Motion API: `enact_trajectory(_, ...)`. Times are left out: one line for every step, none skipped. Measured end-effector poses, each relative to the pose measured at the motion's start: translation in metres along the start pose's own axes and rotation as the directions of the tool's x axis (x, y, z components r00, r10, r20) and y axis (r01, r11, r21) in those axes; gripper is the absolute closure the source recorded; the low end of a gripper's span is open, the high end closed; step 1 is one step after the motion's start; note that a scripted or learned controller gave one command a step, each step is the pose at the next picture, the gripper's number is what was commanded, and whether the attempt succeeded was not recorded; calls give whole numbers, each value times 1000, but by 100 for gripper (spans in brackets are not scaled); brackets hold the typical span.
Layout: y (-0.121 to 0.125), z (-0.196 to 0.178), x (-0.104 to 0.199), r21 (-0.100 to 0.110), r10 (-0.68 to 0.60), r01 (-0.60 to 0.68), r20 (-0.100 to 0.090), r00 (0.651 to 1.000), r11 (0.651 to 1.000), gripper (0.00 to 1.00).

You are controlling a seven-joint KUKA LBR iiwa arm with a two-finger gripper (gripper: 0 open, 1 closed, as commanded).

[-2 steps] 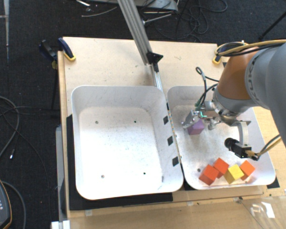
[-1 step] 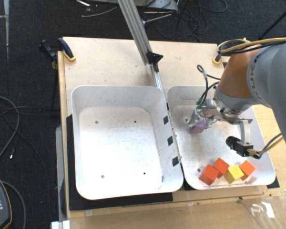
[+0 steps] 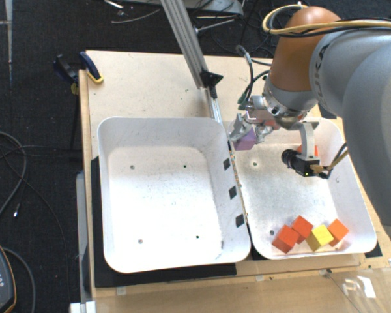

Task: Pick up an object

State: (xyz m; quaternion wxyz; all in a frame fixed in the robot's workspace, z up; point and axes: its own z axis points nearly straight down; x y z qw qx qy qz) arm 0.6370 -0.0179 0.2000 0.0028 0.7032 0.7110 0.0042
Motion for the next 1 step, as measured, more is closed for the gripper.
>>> enact_trajectory(-13, 5, 68, 12, 2, -2, -1, 1000, 1000, 100)
